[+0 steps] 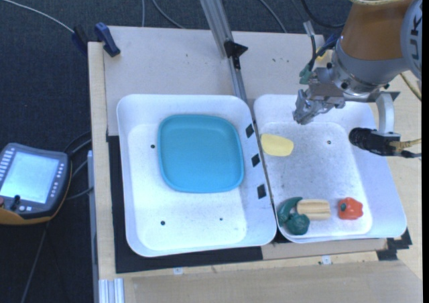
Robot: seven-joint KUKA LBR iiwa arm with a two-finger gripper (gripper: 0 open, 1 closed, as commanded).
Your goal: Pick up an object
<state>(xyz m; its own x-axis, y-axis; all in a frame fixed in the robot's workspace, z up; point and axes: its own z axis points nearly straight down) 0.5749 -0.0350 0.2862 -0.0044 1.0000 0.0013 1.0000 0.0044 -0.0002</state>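
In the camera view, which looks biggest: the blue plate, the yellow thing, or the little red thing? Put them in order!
1. Square turquoise plastic plate
2. Pale yellow rounded piece
3. Small red tomato-like toy

The last two look close in size.

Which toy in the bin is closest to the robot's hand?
The yellow toy, by the right bin's left wall. It lies just below and left of the tool; the green, tan and red toys sit together at the near edge.
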